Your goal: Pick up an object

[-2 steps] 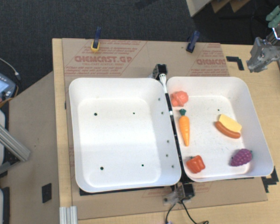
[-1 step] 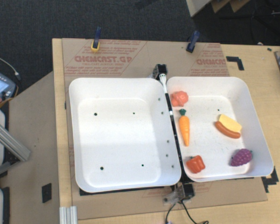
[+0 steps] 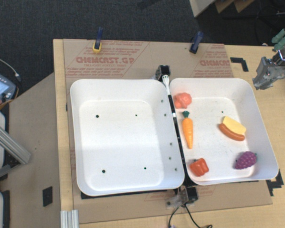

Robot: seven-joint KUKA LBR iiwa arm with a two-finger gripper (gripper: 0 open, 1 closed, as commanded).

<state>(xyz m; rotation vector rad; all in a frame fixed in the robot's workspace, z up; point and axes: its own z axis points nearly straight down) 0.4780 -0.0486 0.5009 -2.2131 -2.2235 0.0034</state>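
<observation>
The tan wooden counter (image 3: 38, 127) carries a brown cardboard sheet with red printed lettering (image 3: 109, 56), and on that sheet rest two shallow white plastic bins side by side. All positions below are given relative to the right white bin (image 3: 259, 127).

The left white bin (image 3: 80, 127) lies directly to its left, the two rims touching along a black central seam. Its floor shows four small dark dots.

Inside the right white bin lie five toy food pieces. A yellow and orange wedge resembling a sandwich or hot dog (image 3: 233, 128) lies right of the bin's centre. An orange plastic carrot with a green top (image 3: 187, 131) lies near the left wall, running parallel to it, green end toward the far side. A pink, lumpy plastic piece (image 3: 182, 100) sits in the far left corner, just beyond the carrot's green end. A purple plastic bunch of grapes (image 3: 245, 160) sits near the near right corner. A red plastic piece with a green stem, pepper-like (image 3: 198, 166), sits near the near left corner. All five pieces lie apart from one another.

The grey metal claw (image 3: 268, 75) is outside the bin, just beyond its far right corner, over the counter. It grips nothing; whether its fingers are apart or together cannot be told from this view.

A yellow and blue clamp (image 3: 98, 42) and a blue clamp (image 3: 196, 42) hold the cardboard's far edge.
</observation>
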